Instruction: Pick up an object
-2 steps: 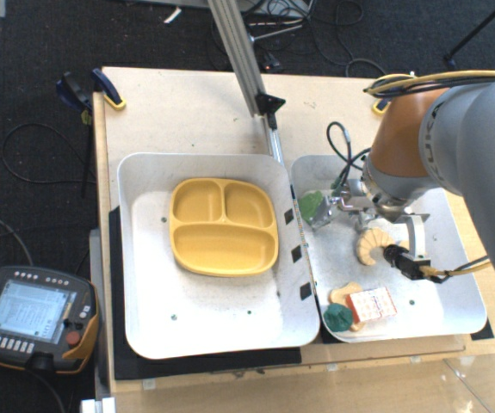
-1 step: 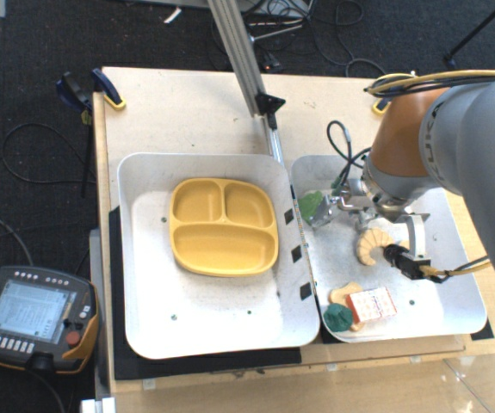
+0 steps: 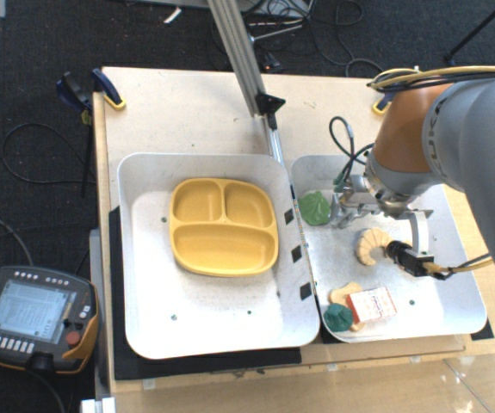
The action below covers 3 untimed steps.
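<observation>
From up here I see the arm (image 3: 441, 132) reaching into the right bin (image 3: 454, 304), its gripper (image 3: 348, 212) low beside the green leaf (image 3: 314, 206). I can't tell how the gripper is set. A croissant (image 3: 370, 245) lies just right of it, a small box (image 3: 372, 305) and green lump (image 3: 339, 317) nearer me. The left bin (image 3: 144, 308) has a yellow tray (image 3: 224, 226)

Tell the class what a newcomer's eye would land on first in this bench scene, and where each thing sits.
The big yellow divided tray stands out first, lying alone in the left bin. Next comes the grey arm with its orange band, reaching in from the right over the right bin. Below it lie a green leafy item, a croissant and a small red-and-white box.
</observation>
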Tool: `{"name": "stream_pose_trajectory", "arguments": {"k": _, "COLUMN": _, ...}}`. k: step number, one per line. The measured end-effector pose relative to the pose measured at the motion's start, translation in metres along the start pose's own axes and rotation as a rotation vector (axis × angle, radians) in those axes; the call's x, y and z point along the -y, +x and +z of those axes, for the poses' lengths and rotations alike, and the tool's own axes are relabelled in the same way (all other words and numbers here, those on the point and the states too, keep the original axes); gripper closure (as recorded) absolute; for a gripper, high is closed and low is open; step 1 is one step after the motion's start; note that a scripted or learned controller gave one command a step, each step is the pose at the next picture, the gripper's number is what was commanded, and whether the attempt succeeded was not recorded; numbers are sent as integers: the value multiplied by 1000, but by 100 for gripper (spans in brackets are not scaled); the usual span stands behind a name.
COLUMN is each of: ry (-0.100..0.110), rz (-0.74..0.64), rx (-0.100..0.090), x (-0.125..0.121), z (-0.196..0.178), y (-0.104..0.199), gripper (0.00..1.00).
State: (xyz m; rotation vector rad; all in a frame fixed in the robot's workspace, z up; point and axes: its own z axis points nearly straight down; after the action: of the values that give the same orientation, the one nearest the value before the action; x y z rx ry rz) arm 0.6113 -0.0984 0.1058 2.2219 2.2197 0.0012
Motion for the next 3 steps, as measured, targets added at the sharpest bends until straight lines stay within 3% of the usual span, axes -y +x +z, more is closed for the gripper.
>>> {"name": "stream_pose_trajectory", "arguments": {"k": 1, "ry": -4, "rz": 0, "rx": 1, "x": 4, "z": -49, "y": -8, "gripper": 100}}
{"name": "stream_pose_trajectory", "arguments": {"k": 3, "ry": -6, "rz": -5, "rx": 1, "x": 0, "z": -142, "y": 6, "gripper": 100}}
